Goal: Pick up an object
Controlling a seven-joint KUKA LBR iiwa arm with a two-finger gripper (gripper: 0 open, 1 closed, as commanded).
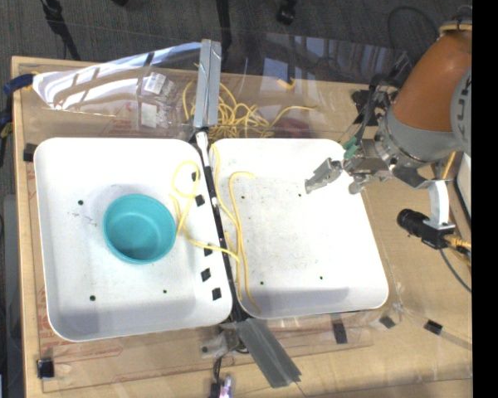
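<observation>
One teal bowl (139, 228) sits in the left bin (62, 305), well apart from your gripper (336, 175), which hangs spread and empty at centre right. Cross leftward, then pinch the rim.

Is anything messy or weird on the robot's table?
Yes. A yellow cord trails loosely across the divider between the two white bins, partly in each, beside the teal bowl. More of it sits tangled behind the bins.
</observation>
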